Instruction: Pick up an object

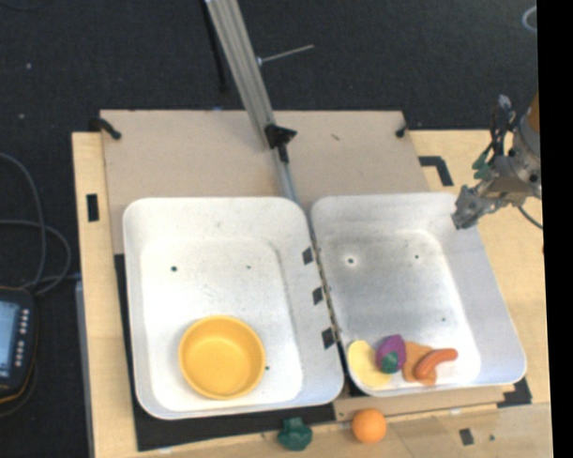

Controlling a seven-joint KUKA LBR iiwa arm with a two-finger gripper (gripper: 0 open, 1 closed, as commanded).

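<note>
Even overhead light — soft, slightly blurry.

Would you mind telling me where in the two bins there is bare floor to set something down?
Left bin: bare everywhere but its near corner, where the yellow bowl sits. Right bin: bare from its far wall down to the crowded near edge, where the purple piece and orange pieces cluster. The gripper hovers at its far right corner.

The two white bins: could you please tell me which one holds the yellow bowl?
The left bin holds the yellow bowl, near its front edge. The right bin instead has small toy foods clustered at its front.
</note>
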